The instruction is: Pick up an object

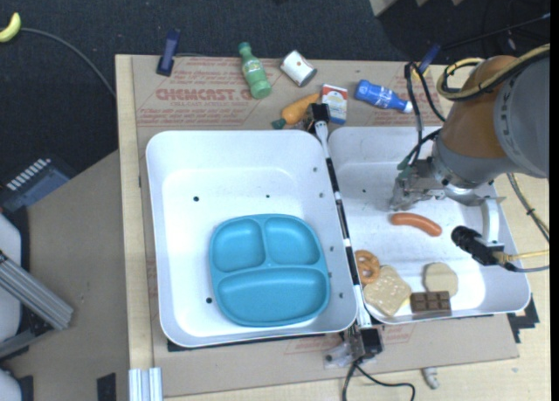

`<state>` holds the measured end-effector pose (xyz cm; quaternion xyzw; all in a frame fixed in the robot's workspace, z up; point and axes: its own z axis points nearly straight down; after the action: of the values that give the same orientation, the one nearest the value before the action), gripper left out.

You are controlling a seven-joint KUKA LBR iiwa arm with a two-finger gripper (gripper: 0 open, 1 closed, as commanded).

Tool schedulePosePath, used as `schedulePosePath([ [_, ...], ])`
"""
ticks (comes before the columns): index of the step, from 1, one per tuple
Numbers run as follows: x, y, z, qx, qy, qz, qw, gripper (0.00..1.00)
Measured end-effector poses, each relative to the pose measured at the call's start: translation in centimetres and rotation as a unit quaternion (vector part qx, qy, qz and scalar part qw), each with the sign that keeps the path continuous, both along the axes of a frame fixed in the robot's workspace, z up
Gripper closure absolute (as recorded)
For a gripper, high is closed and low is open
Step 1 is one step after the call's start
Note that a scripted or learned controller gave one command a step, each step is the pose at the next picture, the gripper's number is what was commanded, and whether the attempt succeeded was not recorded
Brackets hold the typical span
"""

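An orange-red toy sausage (416,224) lies in the right bin (362,159), about mid-floor. The gripper (413,196) hangs just above the sausage's far end; whether it touches, or how its claw is set, I cannot tell. Nearer than the sausage sit a pretzel (366,263), a cracker (387,292), a chocolate bar (430,303) and a pale biscuit (441,278). Left of the sausage, the other bin (175,181) holds a blue divided plate (268,269).

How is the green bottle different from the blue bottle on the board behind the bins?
The green bottle is green with a pale label; the blue bottle is blue with a white end. The green one lies nearly along the view's depth, the blue one more crosswise. Both lie on their sides on the board.
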<state>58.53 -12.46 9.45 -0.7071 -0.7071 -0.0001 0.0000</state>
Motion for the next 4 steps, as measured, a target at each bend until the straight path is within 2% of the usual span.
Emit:
schedulePosePath([
  [1, -0.2, -2.7, 3.0, -0.0012, -0.001, 0.000, 1.0000, 1.00],
  [2, -0.3, -2.6, 3.0, -0.0009, -0.001, 0.000, 1.0000, 0.00],
  [3, -2.2, -0.2, -1.1, 0.0004, 0.001, 0.000, 1.0000, 0.00],
  [4, -2.1, -0.2, 0.0, -0.0002, 0.000, 0.000, 1.0000, 1.00],
])
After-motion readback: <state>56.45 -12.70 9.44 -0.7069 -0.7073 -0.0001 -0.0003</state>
